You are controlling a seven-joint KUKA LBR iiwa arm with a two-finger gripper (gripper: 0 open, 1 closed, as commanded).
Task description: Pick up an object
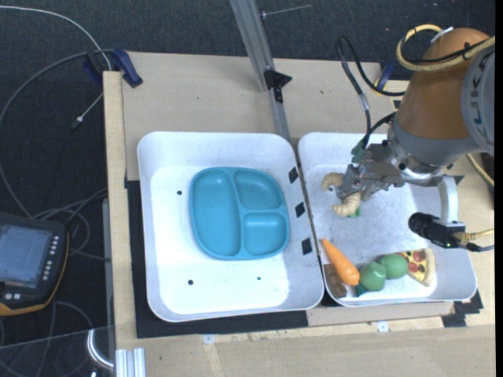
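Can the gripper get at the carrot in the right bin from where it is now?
Probably yes. The carrot lies uncovered along the right bin's left wall, below the gripper, though the wall may crowd one finger.

Only lettering in sight: pale characters on the arm's (448,93) grey casing at the far right edge, cut off by the frame, seemingly "UK". The pendant's (27,261) screen is unreadable.

Wooden bench (212,73) on dark carpet (47,93), loose cables (39,155).
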